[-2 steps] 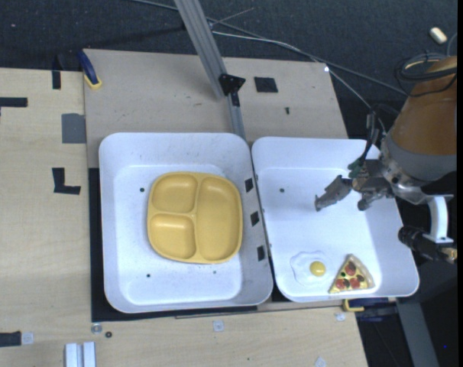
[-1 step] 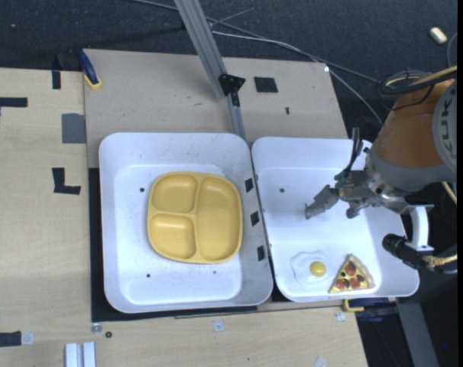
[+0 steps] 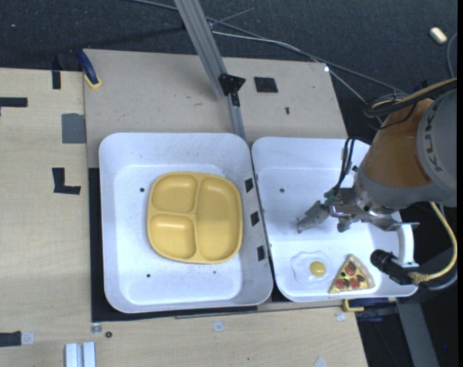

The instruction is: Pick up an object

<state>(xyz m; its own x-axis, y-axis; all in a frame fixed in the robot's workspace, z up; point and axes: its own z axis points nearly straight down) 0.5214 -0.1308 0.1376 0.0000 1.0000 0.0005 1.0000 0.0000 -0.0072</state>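
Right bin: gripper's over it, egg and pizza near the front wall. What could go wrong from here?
1. The egg and pizza lie close together, so a grasp aimed at one may nudge the other.
2. Both sit near the front wall of the right bin; a finger could hit the wall on descent.
3. The egg looks flat, so the gripper may close above it and come up with nothing.

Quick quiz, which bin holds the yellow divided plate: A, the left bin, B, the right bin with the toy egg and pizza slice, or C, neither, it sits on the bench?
A: the yellow divided plate lies in the left bin, apart from the toy egg and pizza slice.
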